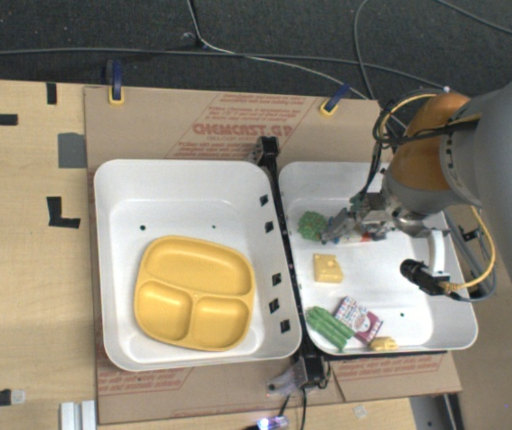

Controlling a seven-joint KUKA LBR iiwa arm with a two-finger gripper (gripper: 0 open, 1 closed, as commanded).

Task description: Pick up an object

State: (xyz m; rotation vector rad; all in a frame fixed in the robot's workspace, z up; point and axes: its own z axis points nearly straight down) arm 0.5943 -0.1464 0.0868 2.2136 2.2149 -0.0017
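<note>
Closest to the camera, the orange-banded arm (430,155) bends in over the right bin (444,334), and its gripper (345,225) sits low in that bin's upper left part, right beside a small green leafy piece (312,225). The gripper's tip seems to touch that piece or hang just at its right edge; the view is too blurred and crowded with cabling to say which, and whether the gripper is parted or clenched cannot be told. Nothing can be seen held.

Working outward from the gripper: just below it lies a pale yellow block (327,268), on bare white floor. Further below, near the bin's front wall, a long green vegetable (329,327) lies beside a pink and white packet (356,319), the two touching or nearly so, with a small yellow bit (382,342) just past the packet. Well left of the gripper, across the divider, the left bin (121,195) carries a yellow compartment tray (195,292).

The likeliest target, judging by closeness, is the green leafy piece. It is roughly round and lumpy, with no clear long axis or pointing direction. It rests near the divider wall, so a descending gripper could strike the wall, or push the piece aside instead of straddling it. Being small and irregular, it may also slip free on closing. By contrast, the long green vegetable runs from upper left to lower right, and grasping across it risks snagging the packet.
</note>
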